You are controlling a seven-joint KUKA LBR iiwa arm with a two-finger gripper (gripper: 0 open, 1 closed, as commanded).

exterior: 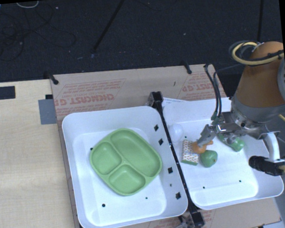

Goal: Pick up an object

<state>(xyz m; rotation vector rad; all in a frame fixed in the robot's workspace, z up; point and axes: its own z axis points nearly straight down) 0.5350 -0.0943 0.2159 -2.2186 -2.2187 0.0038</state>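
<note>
My gripper [219, 135] hangs low over the right bin [226, 190], under the grey and orange arm coming in from the right. Just left of it lie a small orange piece [203, 147], a round green fruit-like toy [209, 158] and a tan block with a green check pattern [188, 153], all close together. Another small green object [237, 144] sits right beside the gripper on its right. I see nothing lifted off the bin floor.
The left bin [85, 193] holds a green three-compartment plate [125, 161]. A pale round thing [176, 131] lies near the right bin's left wall. The divider between the bins [169, 153] runs close to the cluster.
</note>
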